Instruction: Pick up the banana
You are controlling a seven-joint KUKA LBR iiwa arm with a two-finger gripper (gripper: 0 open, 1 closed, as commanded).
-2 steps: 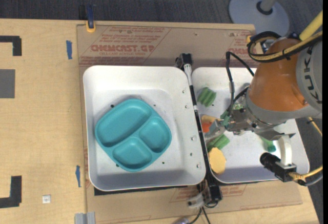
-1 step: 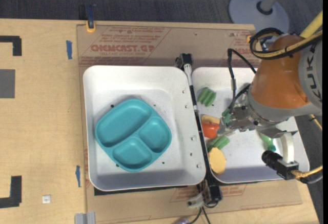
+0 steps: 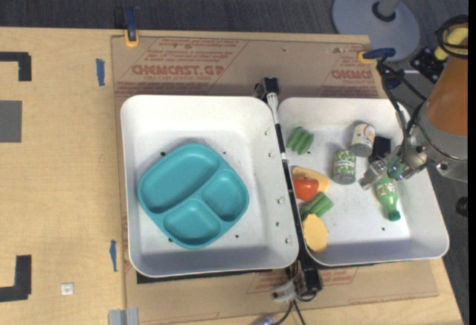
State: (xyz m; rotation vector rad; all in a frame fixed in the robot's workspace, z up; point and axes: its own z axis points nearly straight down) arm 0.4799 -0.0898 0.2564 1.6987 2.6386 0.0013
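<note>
The two-finger pincer [image 3: 387, 169] is seen low over the right-hand shallow white bin [image 3: 428, 238], near that bin's right wall. Whether it is spread or pressed together cannot be told; dark hardware and a bottle crowd the tip. No object is seen held.

Directly beneath and just beside the pincer a small green plastic bottle [image 3: 389, 199] is lying, neck towards the tip. A little further off, to the camera-left of the pincer, a small green-labelled can [image 3: 344, 166] and a white-and-tan can [image 3: 362, 137] are standing close together.

Further left again, near the bin's left wall, a cluster is noted: a red tomato-like toy [image 3: 305, 187], a green pepper-like piece [image 3: 318, 204] just beside it, and a ridged green vegetable [image 3: 300, 140] above them.

The yellow plastic banana [image 3: 312, 176] is judged to be the yellow strip partly hidden behind the tomato; its long axis appears to run left–right, slightly tilted. It lies well apart from the pincer, to camera-left across the bin. A pale yellow rounded piece [image 3: 315, 232] lies lower in the view and could be confused with it.

Furthest away, in the left-hand white bin [image 3: 141, 115], a teal three-compartment plastic tray [image 3: 193, 193] is recorded.
</note>
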